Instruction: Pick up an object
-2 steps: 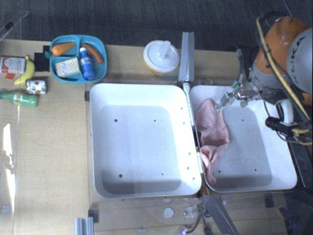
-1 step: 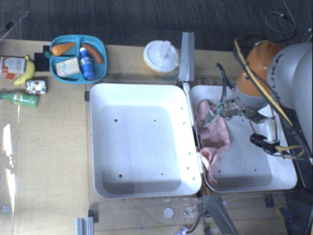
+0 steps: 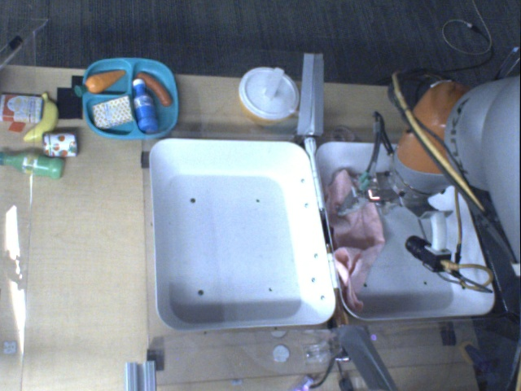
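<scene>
Reaching Into the Right Bin Over the Pink Cloth

Reaching in from the right, my arm point(image 3: 456, 137) has its hand point(image 3: 368, 192) low in the right bin point(image 3: 423, 300), at the upper edge of a crumpled pink cloth point(image 3: 356, 230) lying against that bin's left wall. I cannot tell whether the hand is open or closed. Beside it sits the left bin point(image 3: 236, 235). On the counter point(image 3: 73, 259) I see a blue divided tray point(image 3: 130, 98) and a white lidded cup point(image 3: 269, 94).

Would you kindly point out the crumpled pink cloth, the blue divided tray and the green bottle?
Crumpled pink cloth point(image 3: 356, 228), camera view, its middle folds.
Blue divided tray point(image 3: 168, 80), camera view, its right rim.
Green bottle point(image 3: 34, 164), camera view, its body.
</scene>
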